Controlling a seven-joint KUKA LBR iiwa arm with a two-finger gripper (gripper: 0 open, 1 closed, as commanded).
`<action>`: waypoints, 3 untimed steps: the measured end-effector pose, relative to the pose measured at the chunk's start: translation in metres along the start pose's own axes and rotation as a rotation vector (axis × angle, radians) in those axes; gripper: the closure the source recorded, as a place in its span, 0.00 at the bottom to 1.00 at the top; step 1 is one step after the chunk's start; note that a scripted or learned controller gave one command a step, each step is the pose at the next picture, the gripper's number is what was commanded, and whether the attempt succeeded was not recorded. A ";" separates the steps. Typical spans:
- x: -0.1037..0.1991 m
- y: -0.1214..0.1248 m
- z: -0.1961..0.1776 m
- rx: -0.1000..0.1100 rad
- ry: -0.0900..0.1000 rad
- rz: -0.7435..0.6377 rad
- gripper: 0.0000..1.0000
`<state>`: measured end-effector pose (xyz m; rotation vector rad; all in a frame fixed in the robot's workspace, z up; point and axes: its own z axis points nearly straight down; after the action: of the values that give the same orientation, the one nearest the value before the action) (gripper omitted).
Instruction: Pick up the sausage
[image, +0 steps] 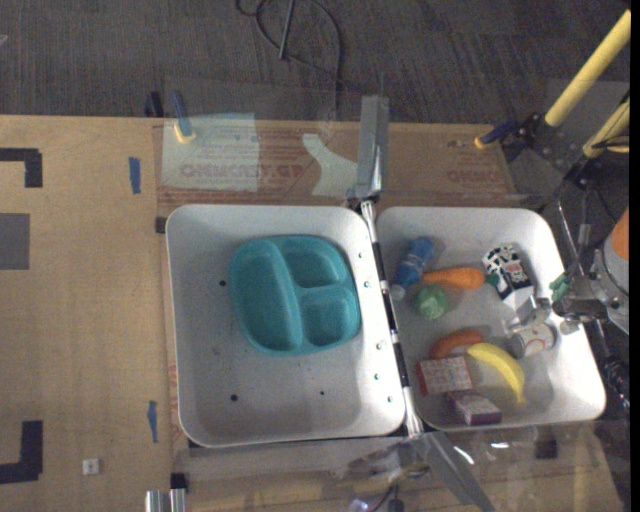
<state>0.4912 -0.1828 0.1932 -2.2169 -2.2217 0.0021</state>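
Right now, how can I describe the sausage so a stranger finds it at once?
Look in the right bin, in its lower half. The sausage lies just left of the yellow banana and above a pink box. It alone is reddish-brown, stubby and rounded.

The arm (612, 268) reaches in at the right edge, its orange band showing just at that edge. The wrist hangs over the right rim of the right bin (590, 345), about halfway along it. The gripper (556, 300) points leftward, into that bin.
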 end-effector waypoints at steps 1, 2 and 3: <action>0.049 0.047 0.090 0.001 0.000 0.008 0.00; 0.078 0.030 0.105 -0.011 -0.007 -0.232 0.00; 0.078 0.030 0.105 -0.011 -0.007 -0.232 0.00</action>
<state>0.5208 -0.1041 0.0883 -1.9525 -2.4734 -0.0035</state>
